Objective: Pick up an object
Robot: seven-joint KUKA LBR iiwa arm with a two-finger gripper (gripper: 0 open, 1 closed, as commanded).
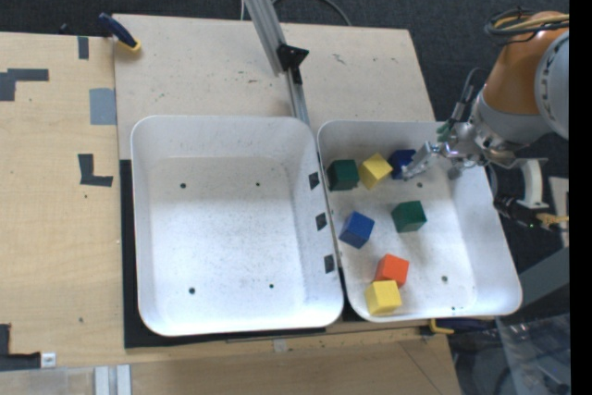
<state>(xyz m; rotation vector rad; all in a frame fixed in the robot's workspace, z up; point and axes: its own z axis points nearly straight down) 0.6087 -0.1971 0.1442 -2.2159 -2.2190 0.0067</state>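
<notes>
Gripper (427, 157) low over far part of right bin (481, 277), reaching in from right, tip just beside dark blue cube (401, 161); finger spread too blurred to tell, and nothing seen held. Beside that cube: yellow cube (376, 169), then dark green cube (343, 174) near bin's left wall. Mid-bin: blue cube (356, 228) and green cube (408, 216), apart. Nearer front: orange cube (393, 268) touching second yellow cube (383, 296). Left bin (148, 199) alongside, walls touching.
</notes>
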